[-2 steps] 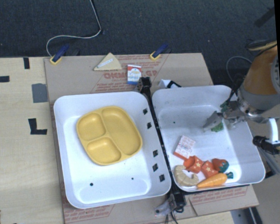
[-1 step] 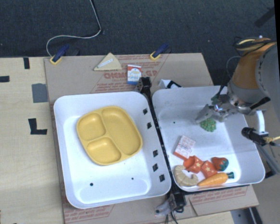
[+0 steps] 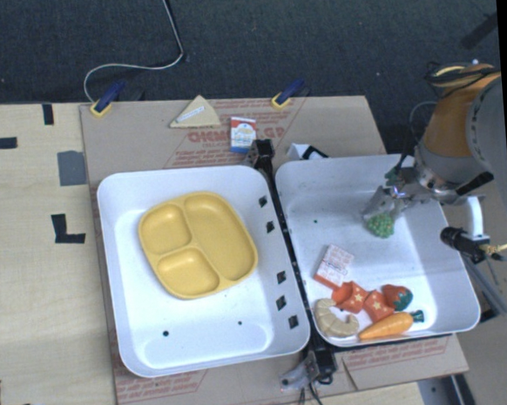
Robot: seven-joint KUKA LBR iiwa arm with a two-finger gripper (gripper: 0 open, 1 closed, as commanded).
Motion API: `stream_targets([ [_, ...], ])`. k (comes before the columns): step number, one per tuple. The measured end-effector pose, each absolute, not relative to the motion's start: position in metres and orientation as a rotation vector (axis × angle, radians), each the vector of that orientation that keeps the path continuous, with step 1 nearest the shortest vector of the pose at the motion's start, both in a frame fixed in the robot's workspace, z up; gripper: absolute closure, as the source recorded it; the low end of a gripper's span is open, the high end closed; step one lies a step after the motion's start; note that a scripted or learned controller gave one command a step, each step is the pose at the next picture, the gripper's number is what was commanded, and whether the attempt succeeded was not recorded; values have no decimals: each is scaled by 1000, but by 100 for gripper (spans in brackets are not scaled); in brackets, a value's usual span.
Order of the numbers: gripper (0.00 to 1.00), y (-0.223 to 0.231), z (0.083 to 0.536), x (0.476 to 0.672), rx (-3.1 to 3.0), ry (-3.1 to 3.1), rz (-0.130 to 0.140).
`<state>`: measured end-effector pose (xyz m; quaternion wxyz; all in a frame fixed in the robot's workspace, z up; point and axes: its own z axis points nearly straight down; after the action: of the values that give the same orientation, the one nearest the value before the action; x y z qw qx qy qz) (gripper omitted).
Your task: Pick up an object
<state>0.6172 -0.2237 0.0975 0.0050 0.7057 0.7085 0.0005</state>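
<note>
Orange carrot (image 3: pixel 386 325) at right bin's (image 3: pixel 322 183) front edge; hand (image 3: pixel 385 206) closed around green broccoli (image 3: pixel 380 225).

Bench (image 3: pixel 31 258); 2 white bins (image 3: pixel 124 277) on cardboard (image 3: pixel 334 121)

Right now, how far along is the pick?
Done: the arm has reached into the right bin, and the tool sits right over the green broccoli-like item. In hand: nothing confirmed; the item seems to rest on the bin floor, grip unclear. Left: secure it and lift. The carrot and other toys at the near edge lie untouched.
</note>
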Motion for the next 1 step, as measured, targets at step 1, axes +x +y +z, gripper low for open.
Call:
stream_targets([
  [1,100,-128,116,613,2220,2225,1],
])
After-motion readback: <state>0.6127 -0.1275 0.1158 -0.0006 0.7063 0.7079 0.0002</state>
